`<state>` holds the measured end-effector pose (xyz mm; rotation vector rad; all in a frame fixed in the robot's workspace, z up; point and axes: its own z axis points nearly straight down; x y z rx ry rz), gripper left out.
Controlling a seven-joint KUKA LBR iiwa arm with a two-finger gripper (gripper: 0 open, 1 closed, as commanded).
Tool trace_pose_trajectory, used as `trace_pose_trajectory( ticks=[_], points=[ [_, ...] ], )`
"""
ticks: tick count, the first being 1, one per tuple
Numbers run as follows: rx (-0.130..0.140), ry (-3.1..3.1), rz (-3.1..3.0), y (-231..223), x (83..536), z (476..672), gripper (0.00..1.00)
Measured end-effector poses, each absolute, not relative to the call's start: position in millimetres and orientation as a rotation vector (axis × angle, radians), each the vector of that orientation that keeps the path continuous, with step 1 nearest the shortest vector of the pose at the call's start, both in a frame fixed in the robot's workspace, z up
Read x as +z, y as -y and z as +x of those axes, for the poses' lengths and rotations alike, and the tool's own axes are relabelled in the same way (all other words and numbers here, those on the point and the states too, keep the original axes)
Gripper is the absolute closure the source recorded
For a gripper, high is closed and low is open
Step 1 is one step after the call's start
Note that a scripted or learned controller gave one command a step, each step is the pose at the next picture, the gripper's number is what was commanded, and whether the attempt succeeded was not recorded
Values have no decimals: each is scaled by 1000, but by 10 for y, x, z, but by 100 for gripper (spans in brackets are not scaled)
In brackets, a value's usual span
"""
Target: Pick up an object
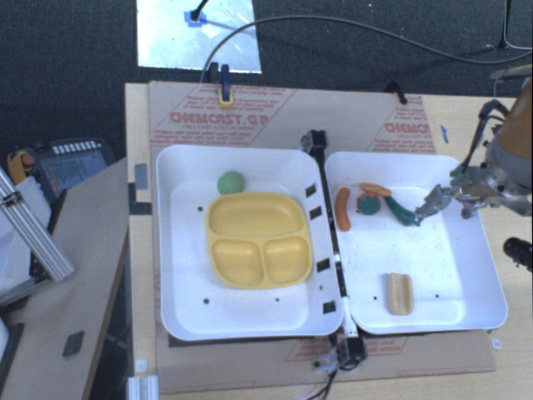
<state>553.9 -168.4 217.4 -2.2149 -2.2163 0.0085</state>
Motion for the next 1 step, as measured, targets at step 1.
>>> trace_pose_trajectory(
  ticks=[1],
  points=[
    [-1, 2226, -2218, 1682, 2232, 5565, 0]
  ],
)
